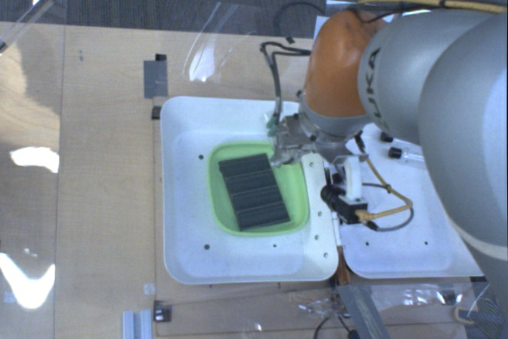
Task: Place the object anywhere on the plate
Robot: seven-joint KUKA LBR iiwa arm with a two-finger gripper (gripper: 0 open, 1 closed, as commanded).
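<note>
A light green square plate (298, 198) sits in the left white bin (186, 238). A dark grey ribbed rectangular block (253, 191) lies flat on the plate, covering most of its middle. My gripper (283, 148) hangs over the plate's upper right corner, just above and to the right of the block. The wrist and its orange band (337, 67) hide the fingers. Nothing shows between the gripper and the block.
The right white bin (413, 250) lies mostly under the grey arm (444, 99). Cables (381, 210) trail from the wrist across the seam between the bins. Wooden bench top (87, 194) extends to the left, with a clear plastic sheet (48, 91) over it.
</note>
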